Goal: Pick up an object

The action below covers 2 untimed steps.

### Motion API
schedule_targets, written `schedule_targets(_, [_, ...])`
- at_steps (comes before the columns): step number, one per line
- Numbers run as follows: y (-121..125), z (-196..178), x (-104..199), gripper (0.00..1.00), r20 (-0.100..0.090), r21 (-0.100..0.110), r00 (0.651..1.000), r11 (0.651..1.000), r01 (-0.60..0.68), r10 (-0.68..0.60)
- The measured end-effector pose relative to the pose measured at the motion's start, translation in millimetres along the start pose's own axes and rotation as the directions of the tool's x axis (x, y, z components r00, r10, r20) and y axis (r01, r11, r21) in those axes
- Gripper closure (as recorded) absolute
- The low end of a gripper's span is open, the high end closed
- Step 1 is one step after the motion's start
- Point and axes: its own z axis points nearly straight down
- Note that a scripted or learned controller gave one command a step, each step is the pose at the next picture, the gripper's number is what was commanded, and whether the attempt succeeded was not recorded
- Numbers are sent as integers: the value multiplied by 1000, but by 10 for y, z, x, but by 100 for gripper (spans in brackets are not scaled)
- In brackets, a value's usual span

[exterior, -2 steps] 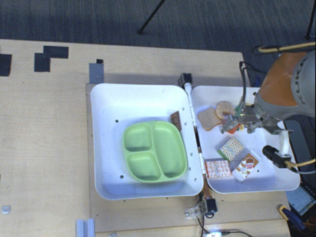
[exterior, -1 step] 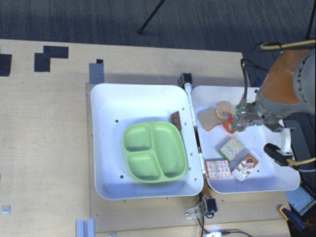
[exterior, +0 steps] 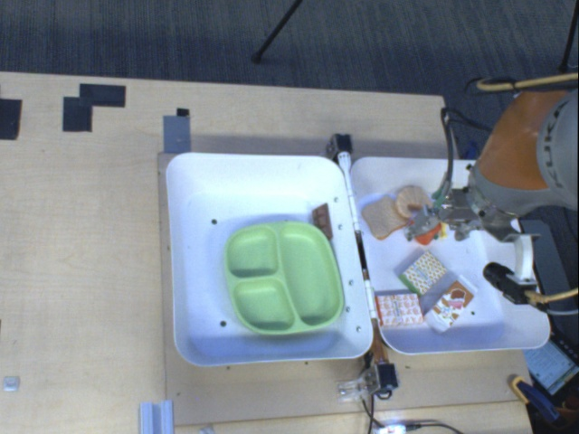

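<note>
My gripper (exterior: 427,227) hangs low over the upper middle of the right bin (exterior: 493,331), at the end of the grey arm with its orange band (exterior: 514,150). Its tip is right over a small orange item (exterior: 435,234), which it partly hides. Just to its left lie a tan bread-like slice (exterior: 383,218) and a round tan piece (exterior: 412,198). Below it sit a green-patterned square packet (exterior: 423,271), a red-and-white packet (exterior: 398,308) and a dark packet (exterior: 450,301). Nothing is visibly lifted.
The left bin (exterior: 194,183) holds a green divided plate (exterior: 284,277) and a small brown piece (exterior: 320,215) by its right wall. A ridge (exterior: 355,242) separates the bins. Black and white arm parts (exterior: 511,278) overhang the right bin's right side.
</note>
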Motion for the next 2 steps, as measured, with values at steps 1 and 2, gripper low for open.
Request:
schedule_targets(1, [-100, 452, 152, 0, 3, 8, 1000, 1000, -4, 4])
schedule_targets(2, [-79, 334, 156, 100, 3, 3, 1000, 1000, -2, 2])
